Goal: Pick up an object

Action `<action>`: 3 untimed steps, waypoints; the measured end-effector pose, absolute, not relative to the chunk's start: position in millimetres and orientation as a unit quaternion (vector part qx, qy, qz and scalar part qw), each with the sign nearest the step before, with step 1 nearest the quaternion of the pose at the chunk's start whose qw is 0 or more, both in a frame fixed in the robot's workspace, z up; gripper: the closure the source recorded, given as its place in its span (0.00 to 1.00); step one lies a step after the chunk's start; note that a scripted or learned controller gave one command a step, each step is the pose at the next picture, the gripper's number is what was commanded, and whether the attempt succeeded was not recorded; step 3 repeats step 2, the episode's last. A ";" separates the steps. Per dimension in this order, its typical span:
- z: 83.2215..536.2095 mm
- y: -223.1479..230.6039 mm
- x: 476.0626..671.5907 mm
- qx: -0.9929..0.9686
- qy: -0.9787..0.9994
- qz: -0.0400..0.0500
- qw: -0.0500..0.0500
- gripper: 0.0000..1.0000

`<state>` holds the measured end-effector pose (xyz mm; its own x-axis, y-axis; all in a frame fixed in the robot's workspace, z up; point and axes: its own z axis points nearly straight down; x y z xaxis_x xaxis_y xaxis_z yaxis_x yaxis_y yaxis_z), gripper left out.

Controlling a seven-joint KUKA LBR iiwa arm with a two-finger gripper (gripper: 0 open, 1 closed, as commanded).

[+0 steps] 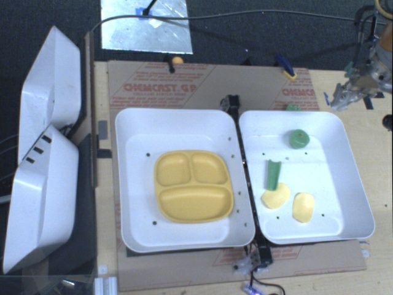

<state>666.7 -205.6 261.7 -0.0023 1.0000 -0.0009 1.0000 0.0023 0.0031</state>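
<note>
The right bin (344,165) holds a round green piece (299,138) near its back, a green stick (272,174) in the middle, and two pale yellow pieces, one (276,196) just below the stick and one (303,206) to its right. My gripper (341,98) hangs at the far right, above and beyond the right bin's back right corner, well clear of all the pieces. Nothing shows between its fingers.
The left bin (132,165) bears a yellow divided plate (193,185). Both bins sit on a cardboard sheet (202,85). White housings (46,146) stand at the far left, and a cable (245,18) runs across the back.
</note>
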 end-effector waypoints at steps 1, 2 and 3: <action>308.9 -160.3 639.8 0.706 0.708 0.002 0.002 1.00; 305.9 -162.3 639.2 0.707 0.707 0.000 0.001 0.00; 305.9 -162.3 639.2 0.707 0.707 0.000 0.001 0.00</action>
